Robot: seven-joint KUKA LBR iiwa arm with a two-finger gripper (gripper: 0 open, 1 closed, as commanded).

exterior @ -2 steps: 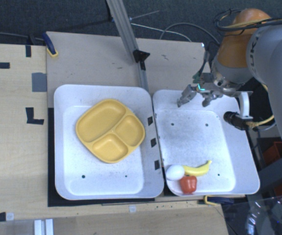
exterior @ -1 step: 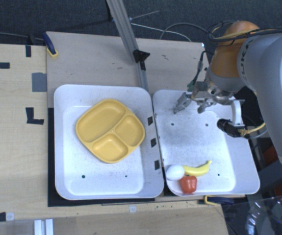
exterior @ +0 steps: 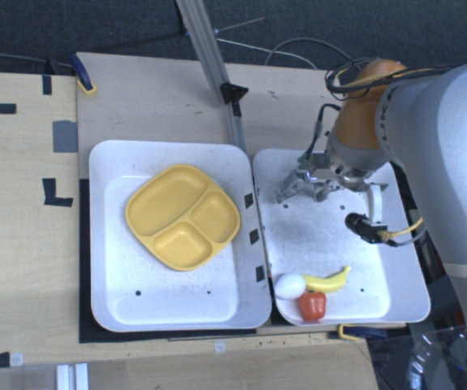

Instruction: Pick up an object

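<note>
A yellow divided plate (exterior: 183, 216) lies in the left bin (exterior: 111, 299). In the right bin (exterior: 404, 299), at its near left corner, a white egg-shaped object (exterior: 290, 285), a small yellow banana (exterior: 329, 280) and a red pepper-like object (exterior: 312, 305) sit close together. My gripper (exterior: 302, 190) hangs over the far part of the right bin, well away from those three. Its fingers look spread, with nothing between them.
A slanted metal pole (exterior: 209, 47) ends at the far edge between the bins. Cables (exterior: 298, 51) trail behind the bench. A black connector with a yellow cable (exterior: 365, 227) hangs from the arm over the right bin. A blue-yellow clamp (exterior: 83, 75) sits far left.
</note>
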